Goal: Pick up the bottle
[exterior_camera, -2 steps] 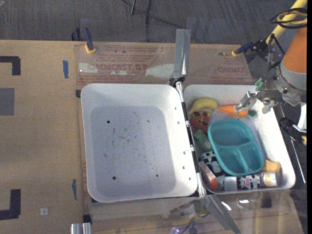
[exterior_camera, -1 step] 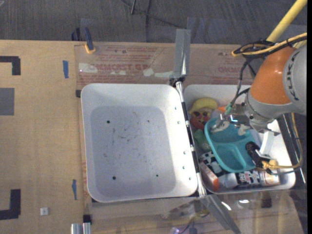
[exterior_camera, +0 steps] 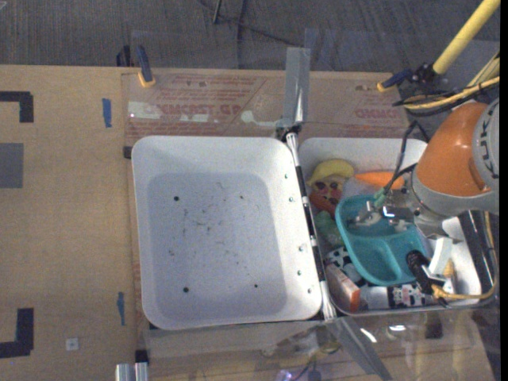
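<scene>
The bottle (exterior_camera: pixel 379 296) lies on its side along the front wall of the right bin (exterior_camera: pixel 349 148). It is white with black cow-like patches and has a reddish end pointing left. My gripper (exterior_camera: pixel 382 213) hangs over a teal dish (exterior_camera: pixel 381 248) in the middle of that bin, above and behind the bottle and apart from it. The grey wrist and orange band (exterior_camera: pixel 452 165) reach in from the right and hide the bin's right side. Nothing shows held in the gripper.
A toy figure with a yellow cap (exterior_camera: pixel 329 179) and an orange object (exterior_camera: pixel 373 178) lie at the back of the right bin. A black-and-white item (exterior_camera: pixel 340 257) sits left of the dish. The left bin (exterior_camera: pixel 214 153) stands alongside.
</scene>
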Available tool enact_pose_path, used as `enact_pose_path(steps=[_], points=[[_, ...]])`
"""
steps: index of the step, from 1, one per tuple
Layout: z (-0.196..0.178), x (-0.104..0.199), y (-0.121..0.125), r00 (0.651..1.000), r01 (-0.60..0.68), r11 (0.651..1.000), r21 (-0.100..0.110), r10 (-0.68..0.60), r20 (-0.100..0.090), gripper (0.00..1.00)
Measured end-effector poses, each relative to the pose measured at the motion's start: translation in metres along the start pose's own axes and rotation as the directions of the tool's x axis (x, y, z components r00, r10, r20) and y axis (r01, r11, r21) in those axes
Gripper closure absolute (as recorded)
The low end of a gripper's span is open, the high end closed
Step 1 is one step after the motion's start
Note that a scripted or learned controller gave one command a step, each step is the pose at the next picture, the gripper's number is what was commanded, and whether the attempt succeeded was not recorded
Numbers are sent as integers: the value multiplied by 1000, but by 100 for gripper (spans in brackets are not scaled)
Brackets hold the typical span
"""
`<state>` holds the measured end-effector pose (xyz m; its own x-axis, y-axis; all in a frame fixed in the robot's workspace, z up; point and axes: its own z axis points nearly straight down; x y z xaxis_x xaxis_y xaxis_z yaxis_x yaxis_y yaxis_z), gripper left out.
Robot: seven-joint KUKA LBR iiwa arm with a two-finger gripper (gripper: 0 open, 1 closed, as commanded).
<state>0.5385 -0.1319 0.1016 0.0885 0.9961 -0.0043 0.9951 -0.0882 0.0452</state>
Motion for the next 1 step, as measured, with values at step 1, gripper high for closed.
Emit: enact_pose_path(steps=[1], points=[[3,-12,3,997,-82,997,6,82,5,0]])
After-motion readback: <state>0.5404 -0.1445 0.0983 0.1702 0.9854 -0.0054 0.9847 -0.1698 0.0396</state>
